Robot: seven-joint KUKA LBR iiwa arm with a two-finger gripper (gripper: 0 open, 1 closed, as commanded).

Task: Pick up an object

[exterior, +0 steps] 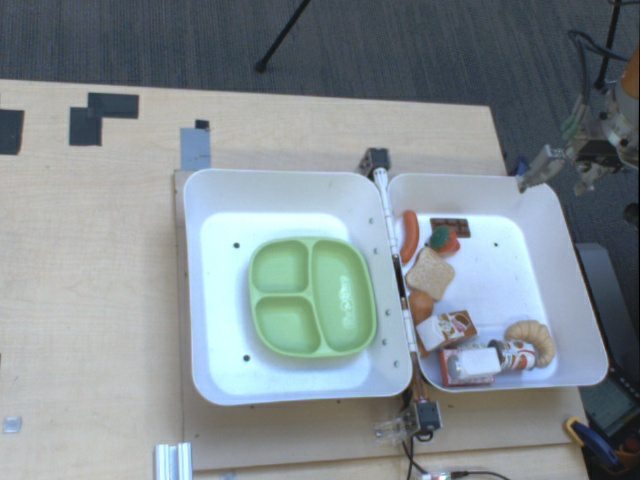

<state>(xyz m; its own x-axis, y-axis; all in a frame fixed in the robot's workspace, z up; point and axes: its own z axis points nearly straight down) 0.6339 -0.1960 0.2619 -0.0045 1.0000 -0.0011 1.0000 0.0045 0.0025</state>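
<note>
Seen from above, two shallow white bins sit side by side on a pale wooden bench (90,298). The left bin (195,268) holds a green divided plate (312,298) with three compartments, lying flat near the middle.

The right bin (575,298) carries the candidates for picking, all toy food crowded toward its left and near sides. A red sausage (409,234) lies along the wall beside the divider. Just to its right is a small red-and-green piece (445,238) (possibly a strawberry, too small to be sure). Below them a slice of bread (431,272) rests tilted, with an orange round item (422,305) touching its lower edge. A small printed carton (445,330) sits beneath that. A bottle (490,358) lies on its side along the near wall, and a croissant (533,340) curls just beside it at the right.

The gripper (553,161) hangs at the far right corner of the right bin, over its rim and well apart from every item. It holds nothing that can be seen, and at this angle it cannot be told whether the pincer is spread or pressed together. The grey arm (610,133) enters behind it from the right edge.

Dark tape patches (100,116) mark the bench at far left.
</note>
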